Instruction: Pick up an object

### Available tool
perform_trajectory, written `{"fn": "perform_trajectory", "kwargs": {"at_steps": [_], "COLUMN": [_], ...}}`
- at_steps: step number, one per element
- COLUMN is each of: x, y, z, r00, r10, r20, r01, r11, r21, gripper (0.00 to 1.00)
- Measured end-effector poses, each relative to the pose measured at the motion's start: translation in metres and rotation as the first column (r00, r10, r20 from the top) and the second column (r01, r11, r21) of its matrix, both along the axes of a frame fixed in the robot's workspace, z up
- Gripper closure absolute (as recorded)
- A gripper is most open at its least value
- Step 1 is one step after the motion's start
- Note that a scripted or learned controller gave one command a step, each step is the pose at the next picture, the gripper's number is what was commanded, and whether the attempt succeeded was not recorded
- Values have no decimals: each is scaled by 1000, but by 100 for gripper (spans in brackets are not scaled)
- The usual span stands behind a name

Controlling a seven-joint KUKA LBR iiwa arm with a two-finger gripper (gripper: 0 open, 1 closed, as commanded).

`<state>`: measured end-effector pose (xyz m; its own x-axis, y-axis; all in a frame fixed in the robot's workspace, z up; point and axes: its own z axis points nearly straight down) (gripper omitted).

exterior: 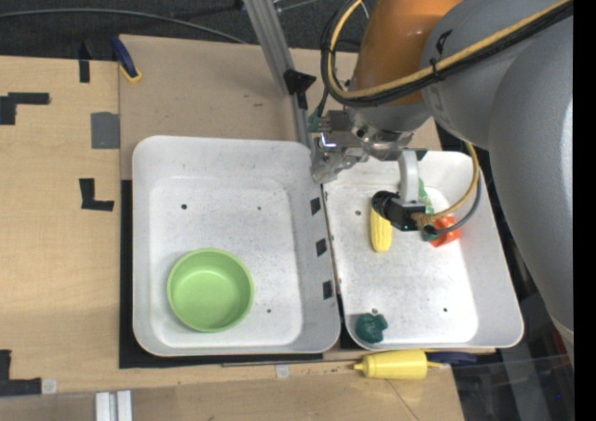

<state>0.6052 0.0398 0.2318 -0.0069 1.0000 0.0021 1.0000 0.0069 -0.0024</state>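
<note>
A yellow cob-shaped piece (380, 231), short, rounded at both ends and standing out brightly against the white, is lying in the upper left part of the right bin (484, 307), its long side running up and down the frame. The grey arm (521, 84) is reaching in from the right, and the claw (328, 160) is hanging above and to the left of the cob, over the seam where the right bin is meeting the left bin (223, 186). Whether the claw is spread or pressed together cannot be told, and nothing is showing in its grip. A small dark green lump (372, 326) is sitting in the right bin's lower left corner. A green bowl (210, 290) is resting upright in the left bin's lower left. A yellow bottle-like thing (396, 365) is lying on the surface (56, 270) just below the right bin.
</note>
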Motion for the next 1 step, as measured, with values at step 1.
{"fn": "perform_trajectory", "kwargs": {"at_steps": [1], "x": [-22], "y": [47], "z": [-10], "r00": [1000], "r10": [-1], "r20": [-2], "r01": [1], "r11": [1000], "r21": [-2], "gripper": [100]}}
